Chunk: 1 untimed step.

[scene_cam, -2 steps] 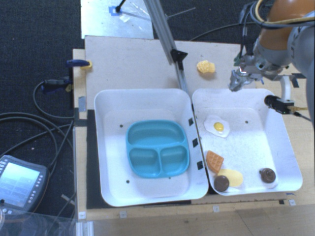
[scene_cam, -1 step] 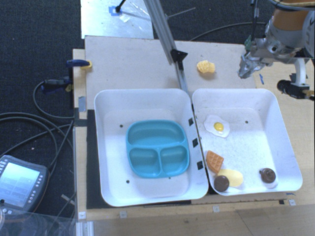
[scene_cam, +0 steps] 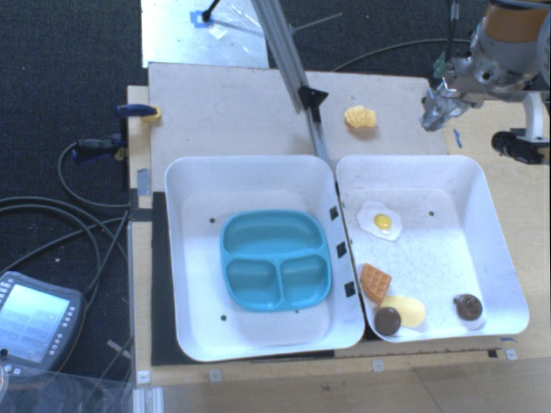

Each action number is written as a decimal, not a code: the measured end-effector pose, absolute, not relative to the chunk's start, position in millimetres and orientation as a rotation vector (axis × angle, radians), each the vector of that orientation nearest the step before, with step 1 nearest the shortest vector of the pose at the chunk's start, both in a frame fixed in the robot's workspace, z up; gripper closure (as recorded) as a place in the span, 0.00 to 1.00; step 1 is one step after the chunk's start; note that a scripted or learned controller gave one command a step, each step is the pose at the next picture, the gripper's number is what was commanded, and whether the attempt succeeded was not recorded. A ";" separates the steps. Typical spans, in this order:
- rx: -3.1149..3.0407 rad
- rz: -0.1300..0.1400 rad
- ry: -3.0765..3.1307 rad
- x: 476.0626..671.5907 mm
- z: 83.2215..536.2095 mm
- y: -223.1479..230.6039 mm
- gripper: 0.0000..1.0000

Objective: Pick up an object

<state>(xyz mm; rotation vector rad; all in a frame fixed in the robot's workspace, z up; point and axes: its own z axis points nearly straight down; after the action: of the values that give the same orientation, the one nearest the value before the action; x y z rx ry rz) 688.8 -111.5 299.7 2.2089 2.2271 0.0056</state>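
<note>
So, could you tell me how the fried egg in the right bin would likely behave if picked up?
The fried egg lies flat and thin on the right bin floor, so its edge probably offers the claw little to pinch. It looks like a smooth toy, likely light and maybe slippery. Flat-bottomed, it should slide rather than roll.

Arm cut off top-right, hand blurred — fingers indistinct

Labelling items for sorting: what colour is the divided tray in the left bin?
The divided tray is light blue, seen best in the overhead camera view.
</note>
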 end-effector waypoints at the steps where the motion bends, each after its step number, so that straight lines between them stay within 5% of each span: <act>1: 2.210 0.003 2.233 678.0 294.3 -62.6 1.00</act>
<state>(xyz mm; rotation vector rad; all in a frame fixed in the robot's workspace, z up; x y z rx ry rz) 678.0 -62.6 294.3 2.2102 2.2327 0.0029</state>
